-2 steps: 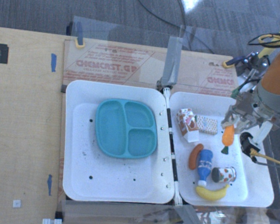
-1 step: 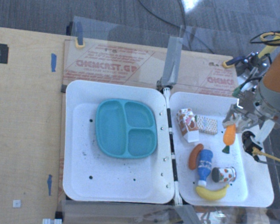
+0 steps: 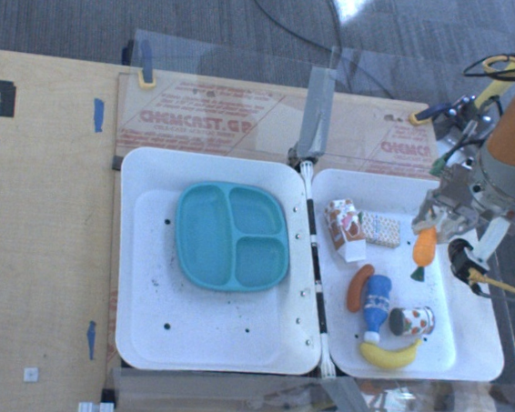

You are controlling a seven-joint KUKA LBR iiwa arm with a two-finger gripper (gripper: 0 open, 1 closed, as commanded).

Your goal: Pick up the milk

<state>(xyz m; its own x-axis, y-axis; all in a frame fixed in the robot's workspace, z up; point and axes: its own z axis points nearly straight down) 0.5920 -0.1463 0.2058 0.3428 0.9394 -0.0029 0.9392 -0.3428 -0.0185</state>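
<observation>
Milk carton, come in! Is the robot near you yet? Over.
Tool over right bin's far edge, beside carrot. Milk carton lying untouched, left side. Cracker packet touching it.

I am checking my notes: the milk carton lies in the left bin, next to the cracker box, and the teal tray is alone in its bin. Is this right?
Not quite. The camera view shows the milk carton in the right bin, next to the cracker box. The teal tray is alone in its bin.

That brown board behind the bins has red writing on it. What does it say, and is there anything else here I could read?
"CHEMCAST GP": my best reading of the blurred red print on the brown board, repeated at its right end.
Milk carton: printed pattern, too small to read.
Blue bottle: label too blurred to read.
Nothing else is legible.
</observation>
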